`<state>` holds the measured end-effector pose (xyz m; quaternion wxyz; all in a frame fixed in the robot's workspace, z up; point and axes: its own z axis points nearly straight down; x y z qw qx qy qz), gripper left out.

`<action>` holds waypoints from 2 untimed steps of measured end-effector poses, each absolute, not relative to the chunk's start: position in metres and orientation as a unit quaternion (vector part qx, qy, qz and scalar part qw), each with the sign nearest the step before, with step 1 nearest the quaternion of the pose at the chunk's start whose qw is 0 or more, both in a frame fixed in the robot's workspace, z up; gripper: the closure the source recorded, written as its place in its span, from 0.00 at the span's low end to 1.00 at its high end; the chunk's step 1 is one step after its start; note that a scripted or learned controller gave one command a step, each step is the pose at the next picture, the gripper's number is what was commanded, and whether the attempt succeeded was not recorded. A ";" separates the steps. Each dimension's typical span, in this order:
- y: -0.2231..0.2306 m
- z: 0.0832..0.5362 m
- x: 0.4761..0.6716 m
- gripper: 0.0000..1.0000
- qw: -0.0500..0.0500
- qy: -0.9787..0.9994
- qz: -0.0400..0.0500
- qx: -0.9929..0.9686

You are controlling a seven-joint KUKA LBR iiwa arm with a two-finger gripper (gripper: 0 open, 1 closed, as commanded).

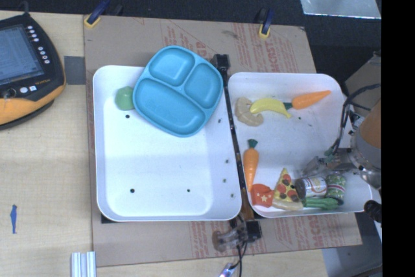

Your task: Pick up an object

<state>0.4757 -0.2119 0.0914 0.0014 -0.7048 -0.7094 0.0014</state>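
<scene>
Far left of the left bin (107, 139): a teach pendant (26, 71) on the tabletop (45, 191).

Left bin: a blue divided plate (178, 90) lies tilted over its upper rim; a green ball (124, 98) peeks out just left of the plate.

Right bin (285, 133), just right of the left bin, walls touching. Along its upper part: a beige piece (245, 112), a banana (271, 106), a carrot (311, 99). Along its left wall a second carrot (250, 163) stands lengthwise, a tomato (260, 194) below it. Lower corner holds a pizza slice (284, 189), a can (314, 186) and a green bean (321, 203), crowded together.

The tool (324, 164) hangs at the right bin's right side, just above the can. Whether it is open or closed, cannot tell; nothing visibly held.

Judgement: the can is the nearest candidate, directly below and slightly left of the tool, its long axis running roughly left to right.
</scene>
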 end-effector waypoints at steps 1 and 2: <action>-0.161 0.092 0.516 0.00 0.001 -0.710 0.001 -0.704; -0.170 0.092 0.596 0.00 0.001 -0.708 0.000 -0.706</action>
